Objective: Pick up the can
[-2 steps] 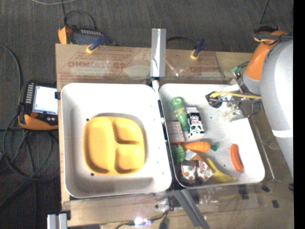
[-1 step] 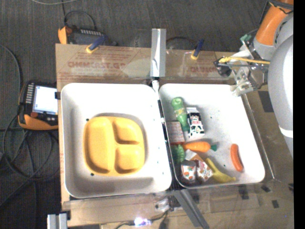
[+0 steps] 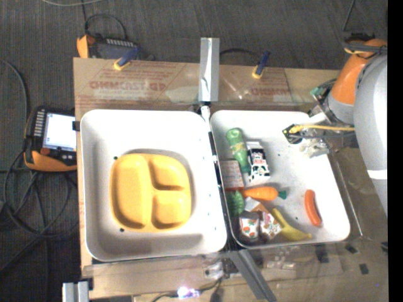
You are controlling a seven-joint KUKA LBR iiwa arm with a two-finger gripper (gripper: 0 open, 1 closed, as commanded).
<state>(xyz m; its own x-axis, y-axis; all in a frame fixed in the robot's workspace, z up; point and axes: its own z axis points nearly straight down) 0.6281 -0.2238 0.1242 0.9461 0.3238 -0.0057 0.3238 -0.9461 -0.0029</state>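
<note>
Tool [image 3: 313, 145] is found in the upper right of the frame, over the top right corner of the right bin [image 3: 340, 194], with nothing seen gripped; whether it is open or closed cannot be told. The approach is judged to be the step in hand, with the grasp not yet made. The can [image 3: 250, 226] is taken to be the dark, red-printed cylinder near the bottom left corner of that bin, though this cannot be made out with certainty. It lies well apart from the tool, so a move across the bin toward the lower left would be called for, followed by a descent. Crowding is to be expected there: a similar red-printed packet [image 3: 271, 226] touches it on the right, a banana [image 3: 291, 231] lies just beside that, and a carrot [image 3: 261, 194] lies just above. A green bottle [image 3: 236, 142], a cow-patterned carton [image 3: 257, 162] and a red sausage [image 3: 312, 207] are also held in the bin. A yellow divided tray [image 3: 151, 190] is set in the left bin [image 3: 94, 168].
</note>
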